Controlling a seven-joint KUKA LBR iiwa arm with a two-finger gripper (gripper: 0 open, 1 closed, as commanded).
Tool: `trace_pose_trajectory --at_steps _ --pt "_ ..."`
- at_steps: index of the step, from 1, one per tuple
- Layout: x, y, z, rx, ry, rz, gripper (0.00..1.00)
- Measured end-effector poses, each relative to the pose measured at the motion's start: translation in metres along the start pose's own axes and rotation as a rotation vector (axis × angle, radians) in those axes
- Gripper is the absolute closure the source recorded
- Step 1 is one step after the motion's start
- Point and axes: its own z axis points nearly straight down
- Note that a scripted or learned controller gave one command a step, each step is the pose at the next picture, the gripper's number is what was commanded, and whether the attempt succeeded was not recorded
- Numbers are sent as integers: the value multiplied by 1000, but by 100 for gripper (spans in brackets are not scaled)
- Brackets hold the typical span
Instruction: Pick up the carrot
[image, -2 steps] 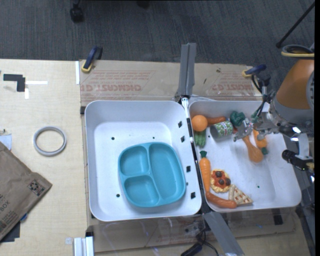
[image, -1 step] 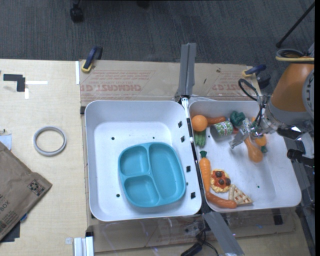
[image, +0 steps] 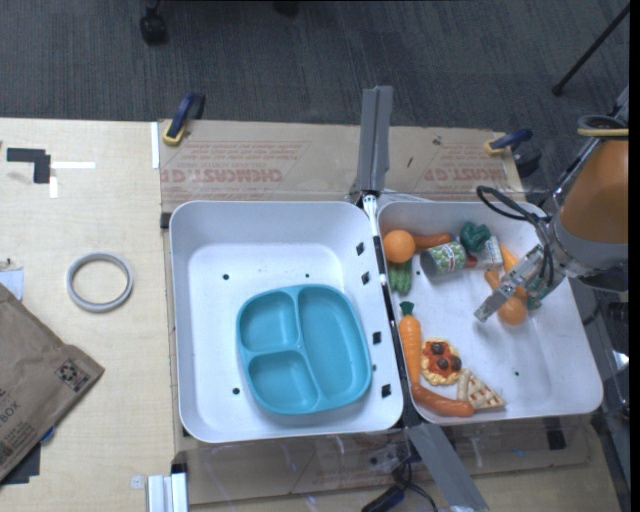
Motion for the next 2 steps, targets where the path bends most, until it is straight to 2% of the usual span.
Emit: trace_pose_trajectory --at_steps 1,2 --pt "-12 -8 0 12 -8 -407 0" --pt "-13 -7 -10 9 -12 -402 100"
